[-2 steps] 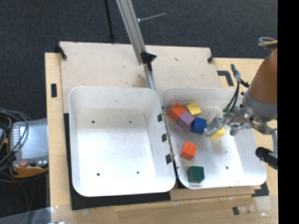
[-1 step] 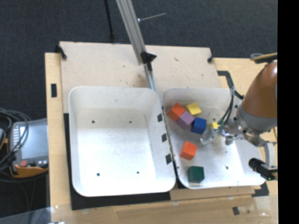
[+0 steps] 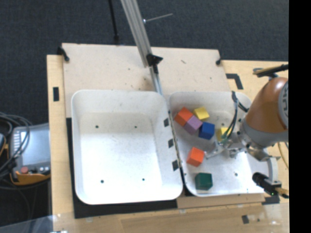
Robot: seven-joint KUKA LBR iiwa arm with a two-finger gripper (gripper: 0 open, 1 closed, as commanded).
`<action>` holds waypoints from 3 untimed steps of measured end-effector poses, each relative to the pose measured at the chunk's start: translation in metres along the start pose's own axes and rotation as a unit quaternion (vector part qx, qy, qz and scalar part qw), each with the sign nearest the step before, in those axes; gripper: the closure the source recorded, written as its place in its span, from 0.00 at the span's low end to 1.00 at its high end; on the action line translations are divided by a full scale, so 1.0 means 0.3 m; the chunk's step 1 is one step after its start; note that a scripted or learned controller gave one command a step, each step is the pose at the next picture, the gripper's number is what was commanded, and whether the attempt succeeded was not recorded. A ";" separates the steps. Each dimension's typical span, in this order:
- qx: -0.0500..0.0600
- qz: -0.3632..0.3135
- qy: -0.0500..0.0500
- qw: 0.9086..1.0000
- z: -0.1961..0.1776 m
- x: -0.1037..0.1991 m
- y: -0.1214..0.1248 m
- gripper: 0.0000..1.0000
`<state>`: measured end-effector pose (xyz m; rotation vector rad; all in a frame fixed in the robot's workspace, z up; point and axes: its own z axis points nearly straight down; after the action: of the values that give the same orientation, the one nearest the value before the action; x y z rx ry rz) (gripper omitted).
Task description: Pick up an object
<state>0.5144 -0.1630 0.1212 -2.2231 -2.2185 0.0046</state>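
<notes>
Two shallow white bins sit side by side on the bench; the left bin [image 3: 121,149] has nothing but specks on its floor, the right bin [image 3: 223,178] holds all the blocks. Up near the right bin's far left corner there's a tight cluster: an orange block [image 3: 183,116], a yellow block [image 3: 201,113] just beside it, a purple block [image 3: 194,124] touching the orange one, and a blue block [image 3: 207,130] right next to the purple. A second, smaller orange block [image 3: 196,156] lies alone near the middle of the bin by the left wall, and a dark green block [image 3: 204,181] sits near the front edge, apart from the rest. Arm [image 3: 265,115] comes in from the right, orange band showing over the bin's right side. The gripper [image 3: 221,147] is down low inside the right bin, between the blue block and the smaller orange block, close to both. Something yellowish shows just by the wrist, too small to identify. Gripper is blurry and partly hidden by cables, so how far it's spread and whether anything is in it — can't tell. A slanted metal rail [image 3: 138,30] crosses above the bins.
</notes>
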 end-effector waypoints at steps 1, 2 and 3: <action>-0.004 0.003 0.000 1.000 -0.045 -0.001 0.008 1.00; -0.005 -0.003 -0.001 1.000 -0.257 -0.008 0.002 1.00; -0.005 -0.002 0.000 1.000 -0.405 -0.026 0.014 1.00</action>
<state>0.5190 -0.1707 0.2427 -2.2228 -2.2290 -0.0045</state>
